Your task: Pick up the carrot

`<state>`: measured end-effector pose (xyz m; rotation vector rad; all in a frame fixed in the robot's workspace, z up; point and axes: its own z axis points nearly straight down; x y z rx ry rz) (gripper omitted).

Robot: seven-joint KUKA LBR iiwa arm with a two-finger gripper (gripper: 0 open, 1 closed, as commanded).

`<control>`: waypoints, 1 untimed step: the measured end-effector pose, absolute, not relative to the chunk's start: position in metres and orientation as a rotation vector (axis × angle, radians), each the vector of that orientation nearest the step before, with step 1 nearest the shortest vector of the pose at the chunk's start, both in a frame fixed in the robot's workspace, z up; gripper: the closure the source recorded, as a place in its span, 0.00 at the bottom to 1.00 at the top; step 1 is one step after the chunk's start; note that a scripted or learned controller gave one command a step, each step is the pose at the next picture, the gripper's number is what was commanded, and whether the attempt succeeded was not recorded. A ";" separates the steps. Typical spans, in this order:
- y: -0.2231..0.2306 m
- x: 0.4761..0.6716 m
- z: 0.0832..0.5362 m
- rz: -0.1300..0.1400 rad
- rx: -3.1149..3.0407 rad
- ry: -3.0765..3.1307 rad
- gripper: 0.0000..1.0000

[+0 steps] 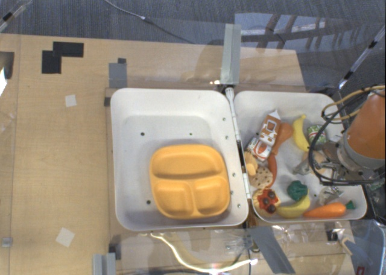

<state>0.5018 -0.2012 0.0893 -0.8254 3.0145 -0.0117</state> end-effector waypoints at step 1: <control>-0.201 0.502 0.089 -0.012 -0.826 3.015 0.00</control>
